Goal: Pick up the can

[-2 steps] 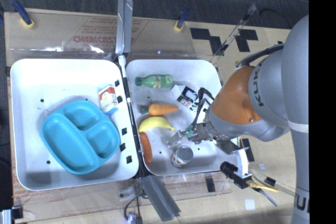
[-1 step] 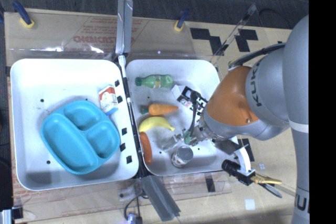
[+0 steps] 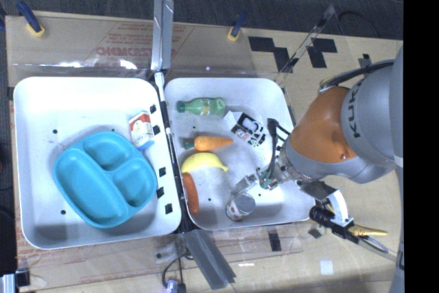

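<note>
Approach step, I'd say: gripper (image 3: 255, 180) hangs lower centre-right of frame, just above the small silver metal can (image 3: 239, 206) lying in the right white bin's (image 3: 287, 101) lower part. Can't tell claw state. Next needs a drop w/ fingers astride can. Yellow banana (image 3: 203, 162) & orange carrot (image 3: 189, 193) sit near on the left, could crowd it.

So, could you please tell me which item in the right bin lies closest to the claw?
The can, at the near edge of the right bin, just below-left of the claw. The banana, carrot and green bottle lie farther left.
</note>
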You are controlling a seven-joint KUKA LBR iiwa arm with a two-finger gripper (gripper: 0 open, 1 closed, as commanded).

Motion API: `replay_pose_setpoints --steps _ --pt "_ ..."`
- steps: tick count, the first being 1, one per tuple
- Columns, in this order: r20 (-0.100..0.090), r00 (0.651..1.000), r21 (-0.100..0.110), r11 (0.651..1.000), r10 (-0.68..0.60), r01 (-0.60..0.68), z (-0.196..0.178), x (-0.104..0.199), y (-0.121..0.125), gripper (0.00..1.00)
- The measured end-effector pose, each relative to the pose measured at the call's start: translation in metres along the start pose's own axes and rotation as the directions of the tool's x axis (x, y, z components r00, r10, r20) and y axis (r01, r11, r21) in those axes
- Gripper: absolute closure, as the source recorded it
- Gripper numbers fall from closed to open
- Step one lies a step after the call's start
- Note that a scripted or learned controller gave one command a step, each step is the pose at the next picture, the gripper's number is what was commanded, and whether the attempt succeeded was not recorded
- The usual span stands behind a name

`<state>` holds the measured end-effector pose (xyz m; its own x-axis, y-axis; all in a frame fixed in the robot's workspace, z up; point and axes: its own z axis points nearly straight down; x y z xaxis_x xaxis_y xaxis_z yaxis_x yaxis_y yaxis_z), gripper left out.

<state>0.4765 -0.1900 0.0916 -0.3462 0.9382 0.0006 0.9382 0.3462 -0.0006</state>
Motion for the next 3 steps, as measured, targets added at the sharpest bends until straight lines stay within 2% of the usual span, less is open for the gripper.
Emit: replay_pose_setpoints --steps 1,2,3 --pt "-0.003 0.967 0.003 0.967 0.255 -0.255 0.001 0.027 0.010 0.00" --pt "0.000 0.977 0.000 0.977 0.214 -0.214 0.000 -0.010 -0.004 0.00" --pt "-0.003 0.985 0.003 0.985 0.172 -0.172 0.001 0.010 0.003 0.00"
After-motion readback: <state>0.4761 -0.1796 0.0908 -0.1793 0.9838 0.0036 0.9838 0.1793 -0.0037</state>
